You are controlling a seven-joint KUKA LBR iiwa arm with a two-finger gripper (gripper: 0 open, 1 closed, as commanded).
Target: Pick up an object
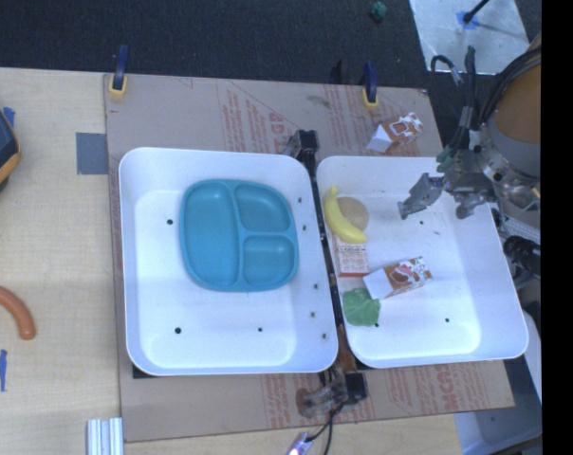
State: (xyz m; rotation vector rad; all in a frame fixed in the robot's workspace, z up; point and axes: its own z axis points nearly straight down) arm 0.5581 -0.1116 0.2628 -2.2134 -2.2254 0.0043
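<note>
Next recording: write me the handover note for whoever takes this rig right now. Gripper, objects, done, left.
Gripper: over the upper part of the right bin, fingers apart, nothing between them.
Right bin, left side: banana by a tan round piece, small snack packet, green piece.
Left bin: blue divided plate.
Outside the bins: another packet above the right bin, sausage on the bench far left.
Done: nothing picked.
Left: descend on one object, close, lift.
</note>
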